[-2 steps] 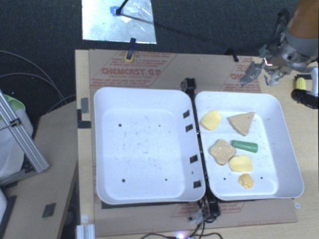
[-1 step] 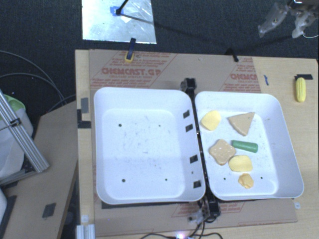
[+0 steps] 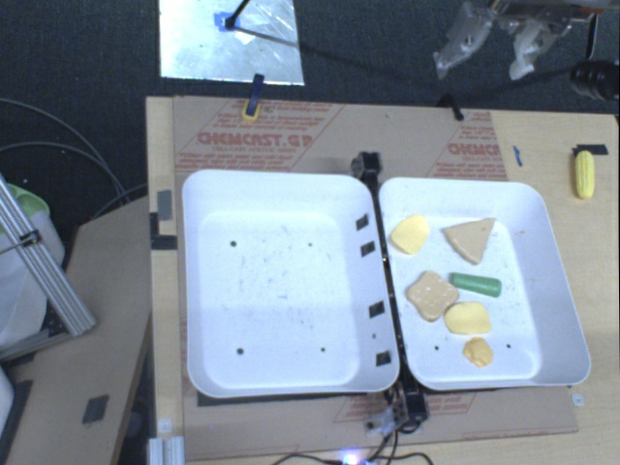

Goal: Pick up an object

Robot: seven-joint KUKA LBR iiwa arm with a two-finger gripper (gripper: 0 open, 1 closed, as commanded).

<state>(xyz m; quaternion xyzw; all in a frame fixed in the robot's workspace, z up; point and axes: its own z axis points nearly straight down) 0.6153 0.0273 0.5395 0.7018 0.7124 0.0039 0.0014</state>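
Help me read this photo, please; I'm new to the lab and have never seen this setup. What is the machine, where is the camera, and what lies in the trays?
The camera is fixed above a bench and looks down at a slant. The grey metal part at the top right is the robot's gripper, the end of an arm reaching in from the right. It hangs above the dark floor behind the bench, with nothing between its fingers.

Two shallow white bins sit side by side. The right bin contains six small food-like pieces: a yellow lump, a tan wedge, a green stick, a tan slice and two more yellow pieces.
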